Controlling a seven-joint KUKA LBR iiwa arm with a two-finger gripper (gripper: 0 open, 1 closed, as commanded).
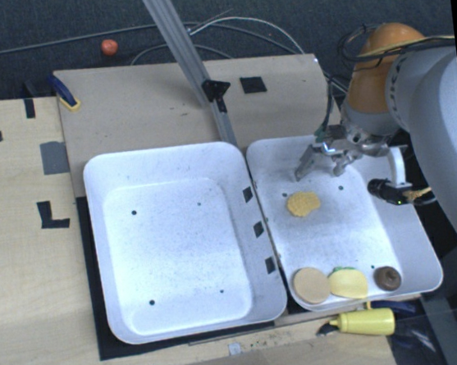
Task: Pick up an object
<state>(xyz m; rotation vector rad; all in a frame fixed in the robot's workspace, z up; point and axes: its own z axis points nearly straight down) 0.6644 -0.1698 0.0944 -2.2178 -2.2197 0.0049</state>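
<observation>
Overhead, the left white bin [118, 257] lies beside the right white bin [400, 235], their rims touching; in the right bin a round yellow cookie-like piece [303, 204] sits near the middle, while a tan disc [310, 285], a yellow piece [348, 283] and a small brown round object [387, 279] line its near edge. Above the cookie, the gripper [323, 163] hangs with fingers spread, pinching nothing; a yellow-handled tool [363, 323] lies just outside the near rim.

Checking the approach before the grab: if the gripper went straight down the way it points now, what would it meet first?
Probably the bare floor of the right bin, just above the yellow cookie. The gripper looks offset from it, though depth is unclear.
</observation>
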